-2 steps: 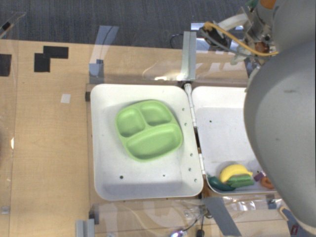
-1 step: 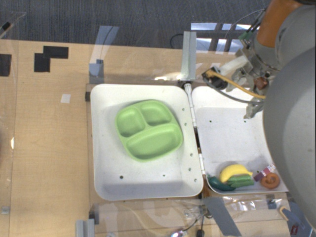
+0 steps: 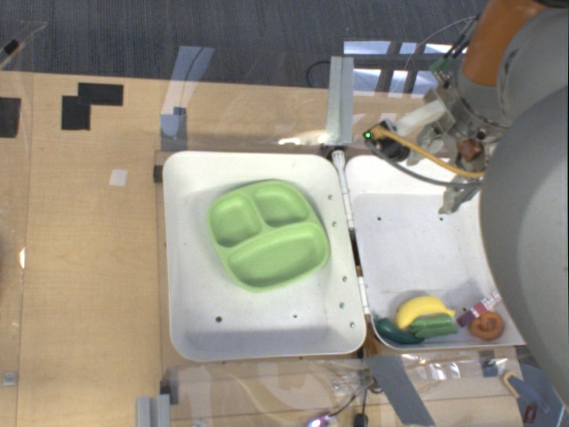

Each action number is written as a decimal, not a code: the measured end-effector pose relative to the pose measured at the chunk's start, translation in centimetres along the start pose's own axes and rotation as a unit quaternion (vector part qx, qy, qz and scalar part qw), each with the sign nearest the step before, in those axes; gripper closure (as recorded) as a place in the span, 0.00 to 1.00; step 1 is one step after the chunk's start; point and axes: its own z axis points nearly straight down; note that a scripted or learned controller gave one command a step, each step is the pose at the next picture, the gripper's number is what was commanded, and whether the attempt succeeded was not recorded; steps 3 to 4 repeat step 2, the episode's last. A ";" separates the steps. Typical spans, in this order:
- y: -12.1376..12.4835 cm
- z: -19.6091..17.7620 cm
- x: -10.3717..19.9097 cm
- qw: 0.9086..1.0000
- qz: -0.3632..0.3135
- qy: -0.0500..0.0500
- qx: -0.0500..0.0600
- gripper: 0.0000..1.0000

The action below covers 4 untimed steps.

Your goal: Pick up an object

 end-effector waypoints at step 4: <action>0.0 0.0 0.0 1.000 0.000 0.000 0.000 0.00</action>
